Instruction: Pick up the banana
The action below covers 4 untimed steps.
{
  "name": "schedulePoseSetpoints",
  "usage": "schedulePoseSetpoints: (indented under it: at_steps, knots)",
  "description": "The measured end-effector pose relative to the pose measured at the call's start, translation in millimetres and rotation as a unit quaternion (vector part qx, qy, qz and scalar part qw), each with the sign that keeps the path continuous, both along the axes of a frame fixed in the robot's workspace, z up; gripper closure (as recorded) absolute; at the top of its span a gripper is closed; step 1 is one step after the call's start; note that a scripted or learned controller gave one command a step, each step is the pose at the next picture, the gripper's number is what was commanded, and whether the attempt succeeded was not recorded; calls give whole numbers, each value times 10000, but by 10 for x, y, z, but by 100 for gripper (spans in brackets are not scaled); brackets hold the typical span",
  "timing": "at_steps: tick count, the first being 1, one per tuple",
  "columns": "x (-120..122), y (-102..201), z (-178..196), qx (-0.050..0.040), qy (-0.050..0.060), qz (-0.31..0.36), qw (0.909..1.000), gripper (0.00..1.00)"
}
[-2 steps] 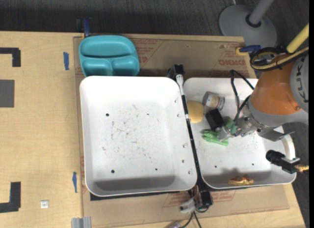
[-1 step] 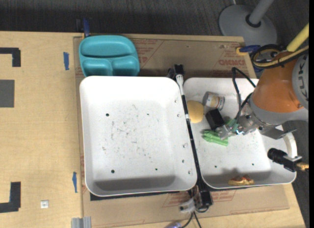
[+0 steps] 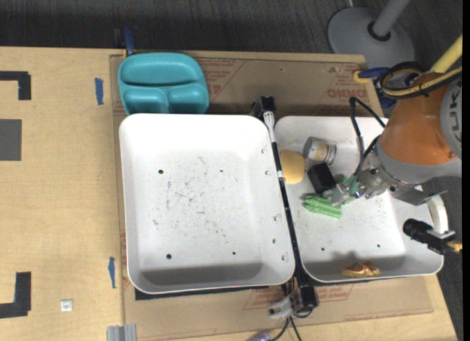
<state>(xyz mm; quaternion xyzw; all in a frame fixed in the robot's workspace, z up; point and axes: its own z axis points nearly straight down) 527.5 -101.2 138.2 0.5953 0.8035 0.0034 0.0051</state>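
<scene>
A pale yellow, rounded piece that looks like the banana lies in the right bin, against its left wall. My gripper reaches down from the right into the middle of that bin, about a hand's width right of the yellow piece. It hangs over the right end of a green object and just right of a black block. Nothing yellow shows at the gripper.
A small metal can lies at the back of the right bin. A small orange-brown item sits by its front rim. The left bin adjoins it, with a teal tray behind. The arm's orange band overhangs the right edge.
</scene>
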Motion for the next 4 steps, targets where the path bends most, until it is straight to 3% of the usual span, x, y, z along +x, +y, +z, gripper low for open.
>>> schedulePoseSetpoints:
  at_steps: [2,3,4]
  knots:
    - [19,2,200,-8,-35,-3,10000,100]
    - [492,-617,64,5,52,-1181,9930,100]
    - [-346,-42,-421,11,69,-749,9972,100]
